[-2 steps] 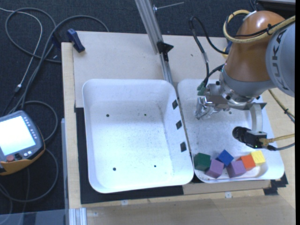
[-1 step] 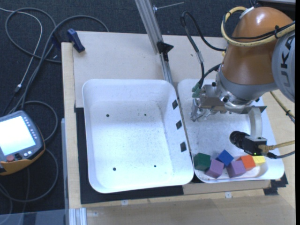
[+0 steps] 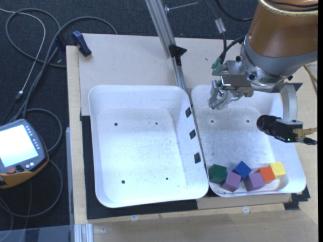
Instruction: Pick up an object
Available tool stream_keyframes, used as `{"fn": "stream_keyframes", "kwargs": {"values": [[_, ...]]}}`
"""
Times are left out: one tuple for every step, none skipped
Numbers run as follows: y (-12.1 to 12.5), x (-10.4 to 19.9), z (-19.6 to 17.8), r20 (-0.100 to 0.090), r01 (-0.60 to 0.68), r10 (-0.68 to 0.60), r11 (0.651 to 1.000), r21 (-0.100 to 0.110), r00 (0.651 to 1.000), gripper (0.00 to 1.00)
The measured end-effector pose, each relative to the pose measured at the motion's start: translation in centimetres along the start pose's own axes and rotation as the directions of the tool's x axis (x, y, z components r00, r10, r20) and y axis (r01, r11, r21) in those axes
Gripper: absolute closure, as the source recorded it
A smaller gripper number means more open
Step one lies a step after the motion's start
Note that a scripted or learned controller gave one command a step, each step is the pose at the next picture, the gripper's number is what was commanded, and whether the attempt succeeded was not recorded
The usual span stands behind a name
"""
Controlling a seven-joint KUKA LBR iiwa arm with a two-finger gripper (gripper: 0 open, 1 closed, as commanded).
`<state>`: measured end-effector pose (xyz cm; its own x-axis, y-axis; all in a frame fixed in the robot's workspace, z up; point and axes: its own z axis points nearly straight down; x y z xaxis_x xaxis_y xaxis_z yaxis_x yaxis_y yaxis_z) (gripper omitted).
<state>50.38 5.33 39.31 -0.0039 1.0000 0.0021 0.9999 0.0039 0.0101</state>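
Gripper (image 3: 218, 99) hangs over the far (upper) part of the right bin (image 3: 224, 135), near that bin's back-left corner, w/ nothing seen between its fingers. Whether it is open or closed can't be told from this angle; the tip is small and partly shadowed.

Candidate objects all sit in a row along the near edge of the same bin: green cube (image 3: 218, 173), purple cube (image 3: 233, 180), blue cube (image 3: 243, 169), a second purple cube (image 3: 255, 181), orange cube (image 3: 267, 173), yellow cube (image 3: 277, 169). They crowd together, most touching a neighbour.

Key relation: cubes lie toward the camera-near side from the gripper, well apart from it, w/ bare bin floor between. Green cube is closest to straight below it in the view and is outermost on the left, so prob. the easiest pick. Left bin (image 3: 141, 145) is not involved.
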Motion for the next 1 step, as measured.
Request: {"fn": "stream_keyframes", "kwargs": {"values": [[-2.25, -2.1, -8.3, 0.001, -0.004, 0.004, 1.0, -0.001, 1.0, 1.0]]}}
